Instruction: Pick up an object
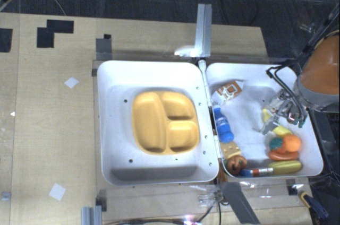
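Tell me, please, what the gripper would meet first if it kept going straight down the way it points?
Probably the yellow piece right under the gripper in the right bin; the orange toy lies just beside that line. Depth is hard to judge from this slanted view.

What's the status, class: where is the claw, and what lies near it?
Claw low in right bin, by the toy pile. Nothing seen in its grip. Orange toy just below it. Yellow tray alone in left bin.
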`<action>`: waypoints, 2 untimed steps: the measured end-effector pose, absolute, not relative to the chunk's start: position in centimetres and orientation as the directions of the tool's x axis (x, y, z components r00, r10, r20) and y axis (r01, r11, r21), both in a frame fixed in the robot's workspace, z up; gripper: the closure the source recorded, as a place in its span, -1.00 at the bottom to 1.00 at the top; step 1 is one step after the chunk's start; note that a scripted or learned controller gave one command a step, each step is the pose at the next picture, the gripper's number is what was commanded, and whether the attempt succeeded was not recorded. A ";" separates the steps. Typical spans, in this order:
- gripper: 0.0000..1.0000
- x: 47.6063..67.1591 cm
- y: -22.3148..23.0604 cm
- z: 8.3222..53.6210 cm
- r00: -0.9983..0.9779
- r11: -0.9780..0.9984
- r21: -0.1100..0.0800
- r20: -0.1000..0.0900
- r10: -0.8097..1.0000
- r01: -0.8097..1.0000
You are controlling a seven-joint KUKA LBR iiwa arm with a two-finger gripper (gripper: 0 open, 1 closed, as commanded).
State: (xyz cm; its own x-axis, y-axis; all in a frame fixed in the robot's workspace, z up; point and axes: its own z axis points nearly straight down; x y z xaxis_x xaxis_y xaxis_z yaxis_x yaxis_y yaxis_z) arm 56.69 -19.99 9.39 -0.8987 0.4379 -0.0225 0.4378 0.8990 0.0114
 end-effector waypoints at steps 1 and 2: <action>-1.00 57.8 -19.4 9.4 -0.825 0.826 0.016 -0.018 0.564 0.564; -1.00 66.3 -15.1 9.0 -0.584 0.584 0.001 -0.006 0.811 0.811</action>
